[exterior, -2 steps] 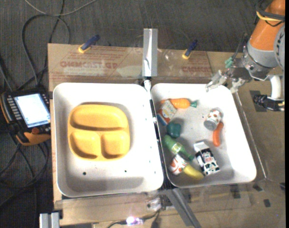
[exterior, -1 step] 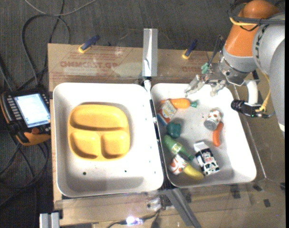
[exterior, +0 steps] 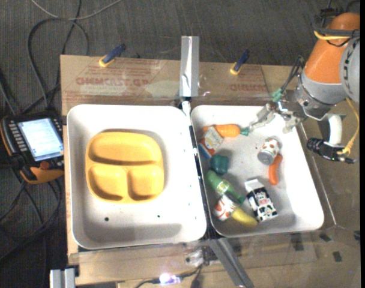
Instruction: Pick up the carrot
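**A:** From the overhead camera, we're looking at the small orange plastic toy carrot with a green stub end (exterior: 229,130) lying in the right-hand shallow white bin (exterior: 311,212), up near its back edge. It's sitting just beside a little printed orange-and-white carton (exterior: 211,138). The two-finger metal gripper (exterior: 277,116) is hanging over the same bin, to the right of the carrot and not touching it.

**B:** Yeah, and we're seeing the jaws spread apart with nothing between them. Handling-wise we're guessing it's light, rigid and kinda slick, so it could squirt out of a sloppy pinch.

**A:** Agreed. Its long axis is running roughly left-right across the frame, green end pointing right toward the gripper, fat orange end toward the carton. We're thinking the move is pinching across the thick orange middle, fingers square to that axis.

**B:** The carton's crowding the left end, so we're staying off that side.
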You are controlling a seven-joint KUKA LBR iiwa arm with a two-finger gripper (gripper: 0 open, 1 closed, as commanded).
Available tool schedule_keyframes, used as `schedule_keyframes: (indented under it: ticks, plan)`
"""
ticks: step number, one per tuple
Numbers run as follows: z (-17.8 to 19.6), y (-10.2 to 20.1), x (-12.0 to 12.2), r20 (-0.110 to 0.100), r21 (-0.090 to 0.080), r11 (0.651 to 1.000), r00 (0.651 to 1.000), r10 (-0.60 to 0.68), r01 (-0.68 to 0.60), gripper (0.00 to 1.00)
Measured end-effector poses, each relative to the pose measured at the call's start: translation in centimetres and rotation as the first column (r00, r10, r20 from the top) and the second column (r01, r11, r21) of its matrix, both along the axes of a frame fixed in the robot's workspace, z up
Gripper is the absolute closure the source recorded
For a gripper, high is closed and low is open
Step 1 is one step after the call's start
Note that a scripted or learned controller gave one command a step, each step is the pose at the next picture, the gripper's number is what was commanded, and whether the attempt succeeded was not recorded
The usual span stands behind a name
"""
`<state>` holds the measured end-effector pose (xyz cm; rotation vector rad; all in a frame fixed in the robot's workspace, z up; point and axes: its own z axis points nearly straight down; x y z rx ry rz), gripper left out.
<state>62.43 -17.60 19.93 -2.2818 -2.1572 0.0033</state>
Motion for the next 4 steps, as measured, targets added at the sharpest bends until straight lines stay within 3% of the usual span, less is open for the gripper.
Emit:
schedule_keyframes:
  ticks: [1, 2, 3, 4]
  plan:
    - [-11.0, 6.9, 3.8, 0.009, -0.006, 0.997, 0.997, 0.081, -0.081, 0.00]
    - [-0.8, 8.1, 2.0, 0.002, -0.001, 0.998, 0.998, 0.063, -0.063, 0.00]
    - [10.3, 8.8, 2.6, 0.002, -0.003, 1.000, 1.000, -0.008, 0.008, 0.00]
    - [-5.1, 8.1, 4.3, -0.001, -0.002, 0.997, 0.997, 0.071, -0.071, 0.00]
